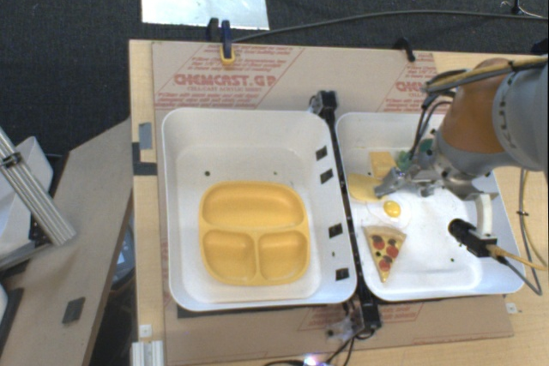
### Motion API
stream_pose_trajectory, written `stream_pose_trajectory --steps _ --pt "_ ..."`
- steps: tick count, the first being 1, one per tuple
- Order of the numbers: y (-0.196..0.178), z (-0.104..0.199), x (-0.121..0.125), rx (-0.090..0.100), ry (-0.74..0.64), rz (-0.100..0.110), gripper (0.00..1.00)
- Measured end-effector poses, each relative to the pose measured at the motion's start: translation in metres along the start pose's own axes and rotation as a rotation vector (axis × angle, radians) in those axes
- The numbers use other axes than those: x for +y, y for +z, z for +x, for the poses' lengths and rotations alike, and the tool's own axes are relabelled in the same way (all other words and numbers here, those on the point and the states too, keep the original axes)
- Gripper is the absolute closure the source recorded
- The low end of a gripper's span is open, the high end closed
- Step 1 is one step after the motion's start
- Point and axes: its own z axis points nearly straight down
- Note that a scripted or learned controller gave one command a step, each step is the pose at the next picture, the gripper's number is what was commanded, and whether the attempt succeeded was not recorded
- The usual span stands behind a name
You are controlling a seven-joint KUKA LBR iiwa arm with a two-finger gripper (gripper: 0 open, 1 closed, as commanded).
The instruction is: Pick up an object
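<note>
The grey arm with its orange band (pixel 467 120) reaches in from the right over the right-hand shallow white bin (pixel 429 274), and the end effector (pixel 393 182) is low in that bin's upper left part. Whether it is clenched or released cannot be told from this angle, and nothing can be seen gripped in it. There is plenty lying close by. A flat yellow square slice like cheese (pixel 380 160) sits just above the end effector, with a small green piece (pixel 403 157) beside it. A pale yellow flat piece (pixel 361 187) lies just to its left, against the bin wall. Just below is a toy fried egg with a round yellow yolk (pixel 392 209), very close to the tool, though contact cannot be made out. Further down, a toy pizza slice with red toppings (pixel 386 249) lies flat on the bin floor, its point aimed at the near edge and apart from the egg. Over in the left-hand shallow white bin (pixel 184 141), a yellow plastic tray with three compartments (pixel 253 231) rests by itself, well apart from the arm. Both bins sit side by side on the brown board-covered bench (pixel 257 73).
</note>
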Motion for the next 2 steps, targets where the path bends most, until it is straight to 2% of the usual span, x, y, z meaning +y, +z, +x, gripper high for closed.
stream_pose_trajectory --steps 1,2 --pt "-0.014 0.000 0.002 -0.001 -0.001 -0.008 1.00" --pt "-0.078 -0.003 0.004 -0.004 -0.004 -0.007 1.00"
